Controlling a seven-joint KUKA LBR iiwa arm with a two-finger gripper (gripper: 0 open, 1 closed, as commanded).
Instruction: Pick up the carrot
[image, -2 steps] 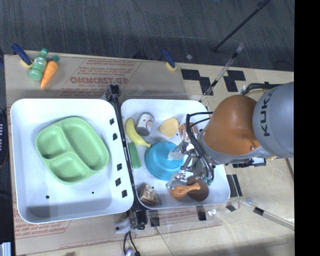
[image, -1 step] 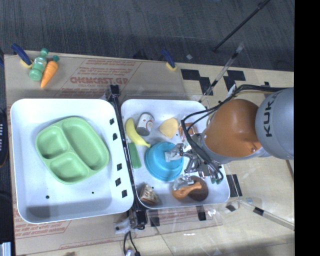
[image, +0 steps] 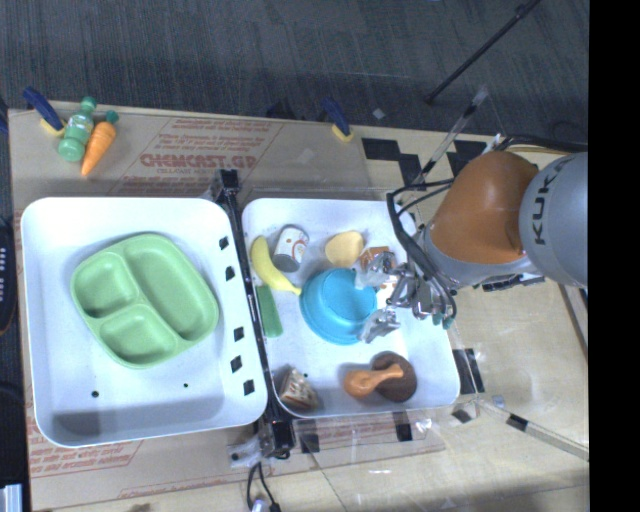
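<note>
The small orange toy carrot (image: 98, 146) is seen outside both bins, on the bench's far left corner, touching a green toy bottle (image: 75, 135). The metal two-finger gripper (image: 390, 305) is held low over the right white bin (image: 440, 375), beside a blue bowl (image: 338, 305); its state cannot be told. A green divided plate (image: 143, 298) is carried by the left white bin (image: 40, 330).

Two white bins sit on the table: the left bin (image: 40, 300) and the right bin (image: 310, 215). One green divided plate (image: 143, 298). One carrot (image: 97, 146) at eleven o'clock, beside one green bottle (image: 75, 135). One blue bowl (image: 338, 303), one banana (image: 268, 265), one arm with one gripper (image: 385, 305).
</note>
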